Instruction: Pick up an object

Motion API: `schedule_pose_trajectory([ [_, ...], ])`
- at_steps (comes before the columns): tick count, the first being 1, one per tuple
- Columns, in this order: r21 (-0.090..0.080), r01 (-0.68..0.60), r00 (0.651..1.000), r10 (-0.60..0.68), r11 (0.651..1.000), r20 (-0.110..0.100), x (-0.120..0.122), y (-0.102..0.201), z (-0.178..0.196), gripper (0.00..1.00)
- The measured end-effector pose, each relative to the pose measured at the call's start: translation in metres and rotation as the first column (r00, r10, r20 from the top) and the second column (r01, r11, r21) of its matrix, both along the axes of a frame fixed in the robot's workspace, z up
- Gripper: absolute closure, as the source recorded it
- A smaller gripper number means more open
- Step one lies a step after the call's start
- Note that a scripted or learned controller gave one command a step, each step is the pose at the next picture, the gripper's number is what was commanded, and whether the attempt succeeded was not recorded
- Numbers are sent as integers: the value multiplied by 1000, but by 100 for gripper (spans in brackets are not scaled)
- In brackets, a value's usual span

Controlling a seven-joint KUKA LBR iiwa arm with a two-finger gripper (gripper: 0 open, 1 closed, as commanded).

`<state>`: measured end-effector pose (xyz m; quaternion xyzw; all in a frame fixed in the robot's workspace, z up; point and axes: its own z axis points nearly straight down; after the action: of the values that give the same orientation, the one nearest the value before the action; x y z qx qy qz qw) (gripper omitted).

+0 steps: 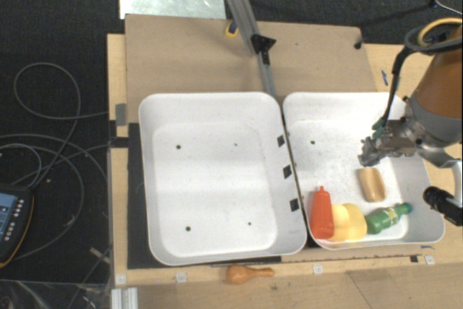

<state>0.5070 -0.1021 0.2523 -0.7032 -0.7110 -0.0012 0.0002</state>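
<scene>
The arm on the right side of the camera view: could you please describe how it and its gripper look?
The grey arm has a broad, rounded orange band above the wrist. A yellowish ring sits at the top of that band, and a thin dark cable runs down beside it. The gripper at its end is a small, blocky piece of grey metal with darker parts.

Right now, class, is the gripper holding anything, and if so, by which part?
Nothing shows between the fingers of the gripper. It hovers over the right bin, just above the tan bread roll, with no object in its grasp.
</scene>
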Motion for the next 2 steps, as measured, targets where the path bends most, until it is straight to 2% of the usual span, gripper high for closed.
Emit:
schedule_pose_trajectory([
  [1, 0, 0, 1000, 0, 1000, 1, 14, 48, -2, 100],
  [2, 1, -1, 1000, 1, 1000, 0, 12, 111, -1, 100],
])
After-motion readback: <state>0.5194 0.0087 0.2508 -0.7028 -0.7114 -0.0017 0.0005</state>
